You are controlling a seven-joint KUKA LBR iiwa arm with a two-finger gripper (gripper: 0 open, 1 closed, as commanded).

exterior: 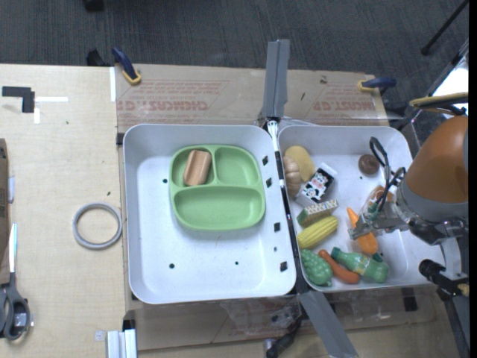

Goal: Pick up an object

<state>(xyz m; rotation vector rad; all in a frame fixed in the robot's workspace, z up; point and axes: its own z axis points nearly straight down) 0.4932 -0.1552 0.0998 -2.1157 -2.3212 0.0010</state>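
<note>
Well, left of the right bin (402,142) sits a green tray (218,200); inside that bin, corn (316,233) lies left of the pincer (370,222), lowered over an orange toy (366,243). Its grip I cannot tell; closing comes next, likely.

Tool (367,224) low among right-bin toys (328,230)

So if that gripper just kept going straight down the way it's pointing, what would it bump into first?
Probably the orange toy just under the gripper in the right bin, though depth is hard to judge from this slanted view.
</note>
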